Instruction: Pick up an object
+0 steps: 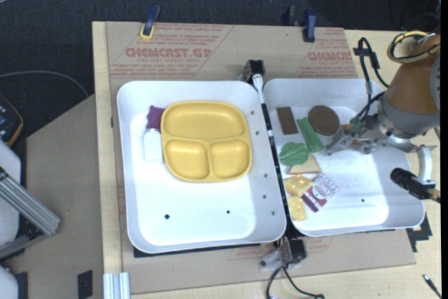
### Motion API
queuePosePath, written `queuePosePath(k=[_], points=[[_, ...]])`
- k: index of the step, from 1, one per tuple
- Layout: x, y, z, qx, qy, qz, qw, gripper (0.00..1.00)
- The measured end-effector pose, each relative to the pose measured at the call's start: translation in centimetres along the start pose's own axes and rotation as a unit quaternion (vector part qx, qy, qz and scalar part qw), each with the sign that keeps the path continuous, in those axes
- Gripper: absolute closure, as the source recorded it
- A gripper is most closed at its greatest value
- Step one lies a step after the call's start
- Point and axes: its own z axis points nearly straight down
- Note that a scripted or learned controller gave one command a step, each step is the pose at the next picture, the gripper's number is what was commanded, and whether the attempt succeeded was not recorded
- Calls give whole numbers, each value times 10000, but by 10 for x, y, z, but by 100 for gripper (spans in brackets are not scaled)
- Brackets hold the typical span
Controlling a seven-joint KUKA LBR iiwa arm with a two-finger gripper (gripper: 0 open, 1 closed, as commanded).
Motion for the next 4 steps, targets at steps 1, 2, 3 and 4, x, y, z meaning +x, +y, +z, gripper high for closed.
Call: queuePosePath(k=[1, 2, 3, 4], points=[[-1, 1, -12, -22, -9, 1, 10000, 100], [-6, 6, -75, -65, -29, -1, 10000, 100], [-11, 16, -134, -63, -28, -5, 10000, 100], [-11, 16, -142, -45, -20, -4, 10000, 100]])
